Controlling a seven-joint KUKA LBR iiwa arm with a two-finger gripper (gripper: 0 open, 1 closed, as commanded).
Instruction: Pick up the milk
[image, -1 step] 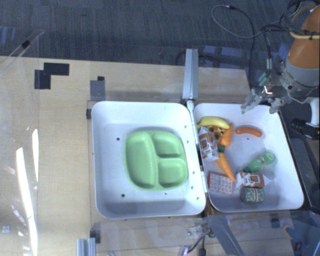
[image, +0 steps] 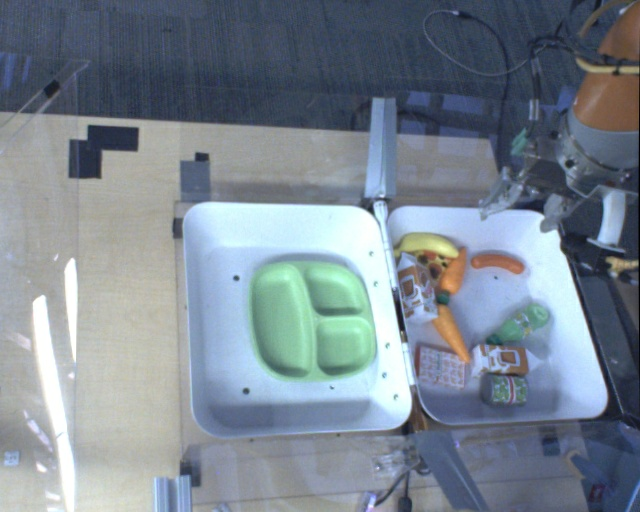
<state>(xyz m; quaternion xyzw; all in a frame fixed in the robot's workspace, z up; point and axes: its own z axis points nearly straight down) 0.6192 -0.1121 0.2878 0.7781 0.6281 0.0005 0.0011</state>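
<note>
Worktop (image: 120, 300) of pale wood carries 2 white bins side by side.

Near row, right bin (image: 585, 395): 1 can (image: 505, 391) at the near edge; 1 milk carton (image: 500, 359), white and brown, lying flat just behind the can and touching it, long axis running left to right; 1 patterned box (image: 441, 367) just left of the milk.

Middle, right bin: 1 carrot (image: 451, 333) slanting toward the box; 1 green bottle (image: 523, 323) to the right; 1 snack packet (image: 417, 288) against the left wall; a 2nd carrot (image: 453, 272) beside it.

Far row, right bin: 1 banana (image: 428, 243); 1 sausage (image: 497, 264).

Left bin (image: 215, 250): 1 green tray (image: 312, 318) with 3 compartments, nothing in them.

Claw (image: 520, 200), far right, hovers above the far rim of the right bin, fingers spread apart, nothing between them.

Key relation: the milk lies toward the near side from the claw, across almost the whole depth of the bin, and only slightly left of it. The sausage and bottle sit between. As a judgement, the claw must travel toward the near edge and descend; closing across the carton's short side looks best, though the can pressed against it leaves little room there.
</note>
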